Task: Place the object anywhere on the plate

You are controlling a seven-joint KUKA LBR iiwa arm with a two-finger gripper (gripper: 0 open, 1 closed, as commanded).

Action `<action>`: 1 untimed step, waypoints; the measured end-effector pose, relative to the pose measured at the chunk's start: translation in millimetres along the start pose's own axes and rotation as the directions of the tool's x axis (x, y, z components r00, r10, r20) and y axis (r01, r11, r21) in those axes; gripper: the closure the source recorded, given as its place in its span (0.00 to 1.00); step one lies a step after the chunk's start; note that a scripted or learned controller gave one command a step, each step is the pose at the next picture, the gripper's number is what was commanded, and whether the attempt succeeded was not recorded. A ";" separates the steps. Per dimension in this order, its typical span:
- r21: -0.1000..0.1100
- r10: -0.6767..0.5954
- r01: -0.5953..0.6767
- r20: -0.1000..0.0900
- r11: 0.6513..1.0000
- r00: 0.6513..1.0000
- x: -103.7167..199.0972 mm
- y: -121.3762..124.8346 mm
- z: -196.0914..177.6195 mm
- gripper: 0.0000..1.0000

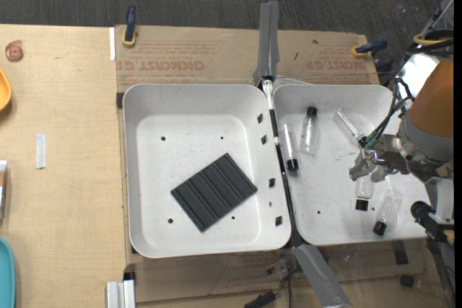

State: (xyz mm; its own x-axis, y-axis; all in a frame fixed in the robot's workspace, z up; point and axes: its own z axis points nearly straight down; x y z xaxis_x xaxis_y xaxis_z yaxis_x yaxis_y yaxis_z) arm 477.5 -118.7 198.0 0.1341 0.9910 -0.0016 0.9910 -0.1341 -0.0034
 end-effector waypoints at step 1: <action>-0.001 -0.048 0.048 0.000 0.999 0.999 61.4 -8.3 -11.6 1.00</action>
State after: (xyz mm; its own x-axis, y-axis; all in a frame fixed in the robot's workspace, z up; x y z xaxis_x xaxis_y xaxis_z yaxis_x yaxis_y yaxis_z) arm 477.6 -56.8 209.5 0.0861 0.9963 -0.0014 0.9963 -0.0861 -0.0028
